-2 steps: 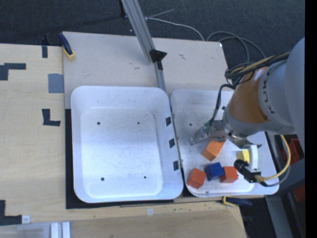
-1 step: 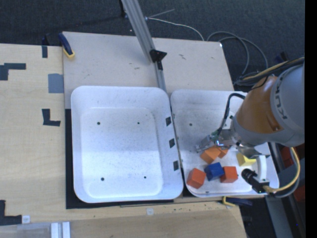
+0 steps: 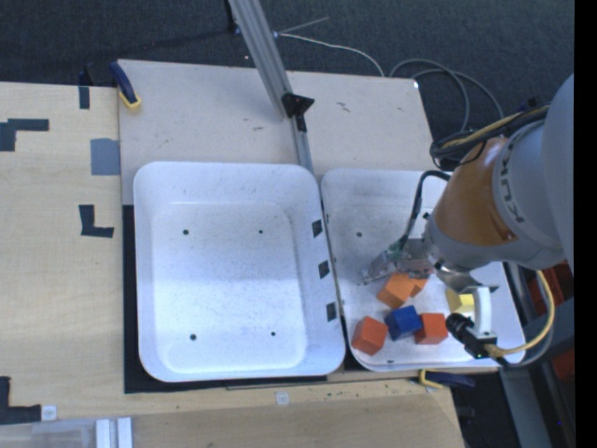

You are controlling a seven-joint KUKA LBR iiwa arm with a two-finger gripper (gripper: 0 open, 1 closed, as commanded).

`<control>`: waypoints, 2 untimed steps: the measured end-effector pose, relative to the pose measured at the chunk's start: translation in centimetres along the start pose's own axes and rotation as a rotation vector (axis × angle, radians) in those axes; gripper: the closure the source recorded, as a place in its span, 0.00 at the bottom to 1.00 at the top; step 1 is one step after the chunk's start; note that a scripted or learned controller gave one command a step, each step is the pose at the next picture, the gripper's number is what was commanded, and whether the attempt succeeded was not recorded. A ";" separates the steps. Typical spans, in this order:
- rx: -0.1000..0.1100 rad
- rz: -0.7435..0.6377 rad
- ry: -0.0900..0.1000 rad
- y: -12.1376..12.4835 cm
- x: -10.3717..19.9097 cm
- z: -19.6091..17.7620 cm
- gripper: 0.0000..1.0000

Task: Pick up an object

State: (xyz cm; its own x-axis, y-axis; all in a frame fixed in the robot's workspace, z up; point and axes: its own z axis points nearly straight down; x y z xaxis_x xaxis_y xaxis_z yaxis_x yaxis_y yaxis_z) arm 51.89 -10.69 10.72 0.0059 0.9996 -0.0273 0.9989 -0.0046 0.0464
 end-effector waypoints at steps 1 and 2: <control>0.015 -0.008 0.023 1.9 -2.1 0.1 0.00; 0.039 -0.008 0.026 3.9 -2.9 -0.4 0.00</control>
State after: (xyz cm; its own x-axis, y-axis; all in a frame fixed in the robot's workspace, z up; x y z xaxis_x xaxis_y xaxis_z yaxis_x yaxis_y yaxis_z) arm 55.70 -13.65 11.36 -0.0023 1.0000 -0.0014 1.0000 0.0023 0.0075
